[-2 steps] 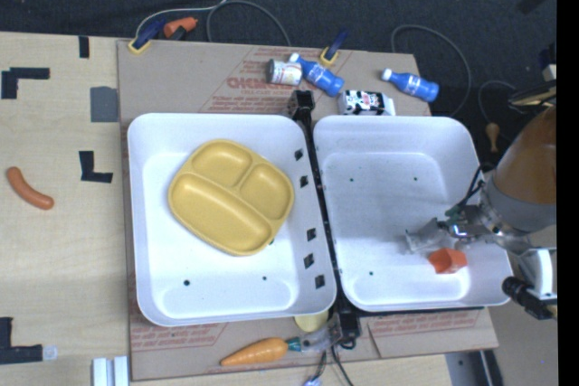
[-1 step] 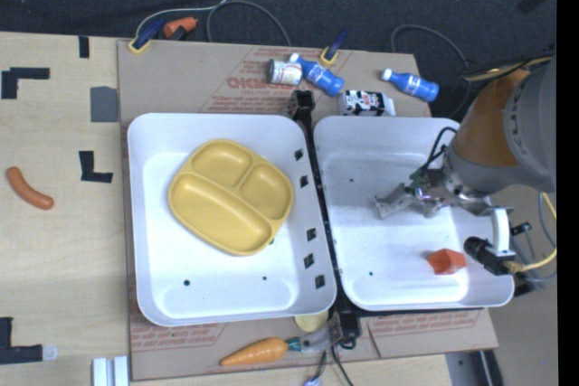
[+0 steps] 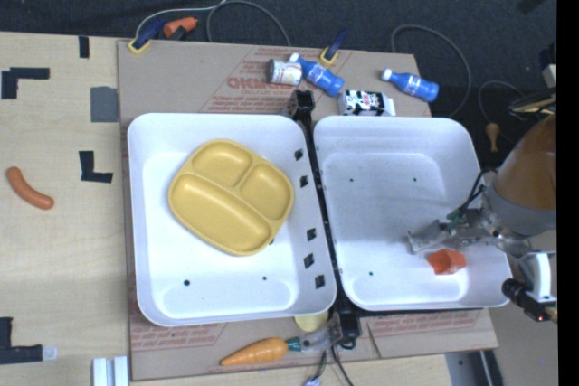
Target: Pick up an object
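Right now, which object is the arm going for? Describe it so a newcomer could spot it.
Look in the right-hand shallow white bin, toward its near right corner. Beside the grey tool lies a small orange-red block. It is the one coloured item in that bin; the left bin has a yellow divided plate.

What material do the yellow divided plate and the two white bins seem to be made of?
Yellow divided plate: probably moulded plastic, matte, with smooth rounded compartments and soft highlights. Left bin and right bin: probably thin formed plastic, slightly glossy, with rounded corners; metal cannot be excluded.
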